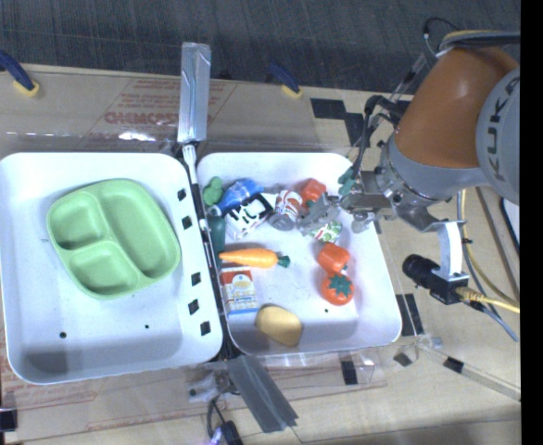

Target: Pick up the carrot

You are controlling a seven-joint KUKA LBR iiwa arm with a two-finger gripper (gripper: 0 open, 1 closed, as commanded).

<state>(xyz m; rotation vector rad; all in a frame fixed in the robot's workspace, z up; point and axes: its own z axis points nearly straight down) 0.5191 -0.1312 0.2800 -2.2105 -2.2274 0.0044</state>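
Note:
The carrot (250, 259) is orange with a green tip at its right end. It lies flat across the left middle of the right bin (375, 297). My gripper (325, 219) hangs over the upper right part of that bin, to the right of the carrot and farther back, well apart from it. It sits among a red can (310, 193) and a red and green vegetable (334, 257). The grey arm with its orange band (452, 109) comes in from the right.
The right bin also holds a yellow potato (279, 324), a juice carton (239, 292), a tomato (338, 290), a blue and white carton (245, 203) and a green item (214, 193). A green divided plate (114, 237) lies in the left bin (31, 341).

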